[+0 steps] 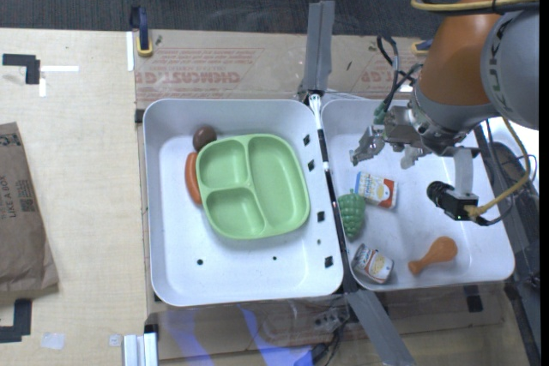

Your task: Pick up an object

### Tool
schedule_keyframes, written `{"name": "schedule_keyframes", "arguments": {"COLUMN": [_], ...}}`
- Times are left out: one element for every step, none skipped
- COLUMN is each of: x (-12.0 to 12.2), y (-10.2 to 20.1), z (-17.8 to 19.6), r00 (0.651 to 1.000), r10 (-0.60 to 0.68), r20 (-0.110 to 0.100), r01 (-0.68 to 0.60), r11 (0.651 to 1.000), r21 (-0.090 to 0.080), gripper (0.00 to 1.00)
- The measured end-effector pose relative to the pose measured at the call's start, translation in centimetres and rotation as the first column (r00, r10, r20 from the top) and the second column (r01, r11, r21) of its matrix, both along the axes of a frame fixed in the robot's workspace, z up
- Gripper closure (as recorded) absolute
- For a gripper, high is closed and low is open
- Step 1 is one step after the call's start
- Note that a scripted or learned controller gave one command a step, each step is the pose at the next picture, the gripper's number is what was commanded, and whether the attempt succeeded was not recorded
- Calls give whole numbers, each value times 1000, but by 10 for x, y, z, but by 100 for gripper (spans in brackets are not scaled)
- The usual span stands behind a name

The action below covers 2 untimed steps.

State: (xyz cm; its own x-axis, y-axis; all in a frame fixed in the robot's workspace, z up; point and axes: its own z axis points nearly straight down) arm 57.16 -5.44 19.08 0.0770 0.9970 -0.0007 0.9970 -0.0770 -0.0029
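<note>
My gripper (388, 152) hangs over the back of the right bin (489, 266), its fingers spread open with nothing between them. Just below it lies a small white carton (376, 189) with red and blue print. A green bumpy object (350, 214) rests against the bin's left wall. Near the front sit a tin can (373, 264) and a tan drumstick toy (433, 255).
The left bin (171, 270) holds a green divided plate (253, 184), a brown ball (204, 137) and an orange sausage-like piece (192, 177) along the plate's left side. A black cable connector (450, 200) hangs beside the arm. A paper bag (21, 210) lies at far left.
</note>
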Motion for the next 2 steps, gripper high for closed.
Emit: {"name": "schedule_keyframes", "arguments": {"x": [12,-5], "y": [3,-44], "z": [0,-62], "r00": [996,995], "r10": [-86,101], "r20": [1,-1], "r01": [86,-101], "r11": [996,995], "r21": [0,1], "gripper": [0,0]}}
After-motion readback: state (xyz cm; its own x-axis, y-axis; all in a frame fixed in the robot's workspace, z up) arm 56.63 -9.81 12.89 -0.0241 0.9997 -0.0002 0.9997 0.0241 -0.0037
